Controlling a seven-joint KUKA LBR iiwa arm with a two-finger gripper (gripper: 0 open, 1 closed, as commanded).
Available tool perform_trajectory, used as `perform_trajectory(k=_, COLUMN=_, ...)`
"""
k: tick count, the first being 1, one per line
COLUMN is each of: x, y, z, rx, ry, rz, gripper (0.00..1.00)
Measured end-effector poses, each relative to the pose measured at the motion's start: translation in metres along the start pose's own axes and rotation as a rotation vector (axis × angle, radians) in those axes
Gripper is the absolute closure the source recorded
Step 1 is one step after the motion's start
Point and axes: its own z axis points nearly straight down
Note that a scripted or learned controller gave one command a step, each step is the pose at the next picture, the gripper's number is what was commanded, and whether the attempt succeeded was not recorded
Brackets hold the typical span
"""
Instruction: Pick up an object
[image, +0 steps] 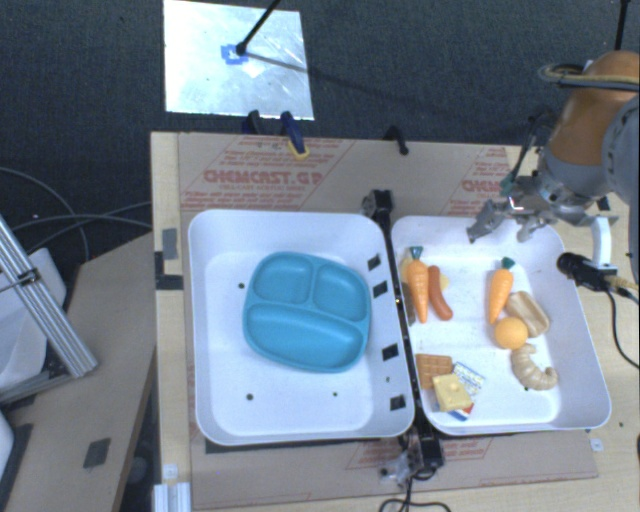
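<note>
While the end effector (503, 228) is held over the right bin's (580, 345) upper edge — fingers spread apart, nothing between them — the nearest carrot (499, 291) is seen just below it in the frame, long axis running near-vertically.

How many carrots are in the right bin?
2: one carrot by the bin's left wall beside the sausage; another carrot right of centre, above the orange.

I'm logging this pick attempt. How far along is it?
Nothing looks done yet: the gripper hangs open over the right bin's far edge with nothing between its fingers. The carrots, sausage, orange and croissant lie in the bin. Descent, grasp and lift remain.
</note>
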Motion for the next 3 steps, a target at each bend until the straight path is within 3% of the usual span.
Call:
perform_trajectory(k=1, x=-0.003, y=0.003, z=0.06, rx=0.001, ry=0.0, rz=0.0, gripper=0.0)
perform_trajectory(k=2, x=-0.002, y=0.004, z=0.081, rx=0.0, ry=0.0, rz=0.0, gripper=0.0)
perform_trajectory(k=3, x=-0.003, y=0.005, z=0.069, rx=-0.005, ry=-0.001, rz=-0.002, gripper=1.0)
